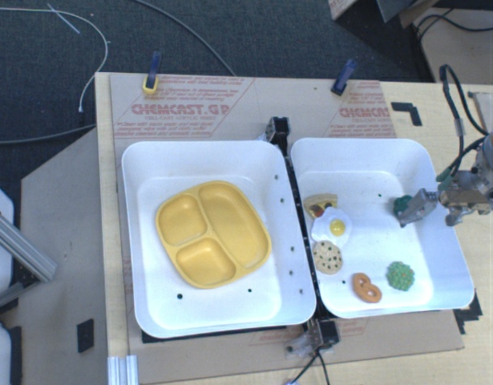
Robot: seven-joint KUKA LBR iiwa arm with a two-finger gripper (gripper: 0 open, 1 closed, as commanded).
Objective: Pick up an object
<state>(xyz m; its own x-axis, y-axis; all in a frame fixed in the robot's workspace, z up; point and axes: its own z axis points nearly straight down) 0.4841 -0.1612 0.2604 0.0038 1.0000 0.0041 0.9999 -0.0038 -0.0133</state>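
Bins, two, white and shallow, side by side on a bench (230,95) topped with printed cardboard.

Left bin (142,167): holds one yellow tray (212,233) with three compartments, lying flat near the middle, turned at a slant to the bin walls.

Right bin (366,155): holds five small toy foods. Along its left wall, top to bottom: pizza slice (320,205); fried egg (332,227) just below it, touching or nearly so; cookie (327,257) just below the egg. Toward the near wall: pretzel (365,287), with a green broccoli (401,276) just beside it on the right, the two apart.

Arm: enters from the right edge, over the right side of the right bin. Gripper (410,207) points left, above the bin floor near the right wall, well apart from the egg and above the broccoli in the view. State of the gripper cannot be told; nothing is seen held in it.

Clamps, two, blue: one (153,77) at the cardboard's far edge on the left, one (343,77) on the right. Black clip (277,128) at the far end of the seam between the bins.

Floor (230,22): dark carpet with loose cables.
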